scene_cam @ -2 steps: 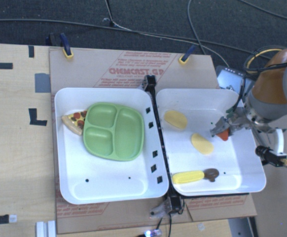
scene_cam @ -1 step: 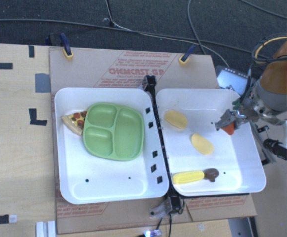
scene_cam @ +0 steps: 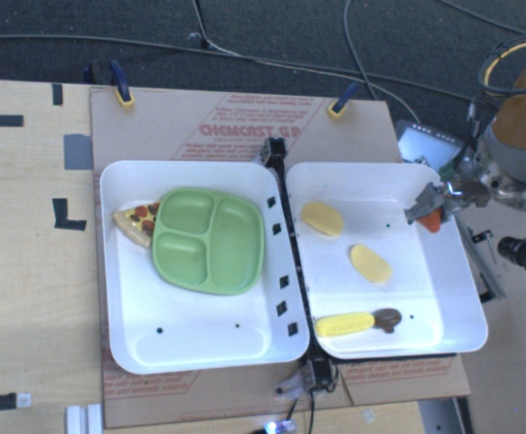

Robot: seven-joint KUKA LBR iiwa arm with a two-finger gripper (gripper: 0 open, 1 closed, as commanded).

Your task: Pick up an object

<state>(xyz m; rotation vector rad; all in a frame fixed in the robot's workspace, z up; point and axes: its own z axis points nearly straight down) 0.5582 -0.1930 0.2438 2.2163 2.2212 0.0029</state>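
My gripper (scene_cam: 427,210) hangs over the right rim of the right bin (scene_cam: 426,333), reaching in from the right. A small red-orange thing (scene_cam: 433,224) sits right under it; whether it is held is unclear. In the right bin lie a yellow oval piece (scene_cam: 322,219), a second yellow oval (scene_cam: 370,264), and a yellow corn cob (scene_cam: 342,325) touching a small brown piece (scene_cam: 387,318) near the front. The left bin (scene_cam: 191,351) holds a green divided plate (scene_cam: 211,240) with a pizza slice (scene_cam: 135,221) tucked under its left edge.
A black divider strip (scene_cam: 283,242) runs between the two bins. Cables cross the dark floor behind the bench, and two clamps (scene_cam: 120,90) hold the cardboard sheet at its back edge. The grey arm (scene_cam: 507,165) stands at the right.
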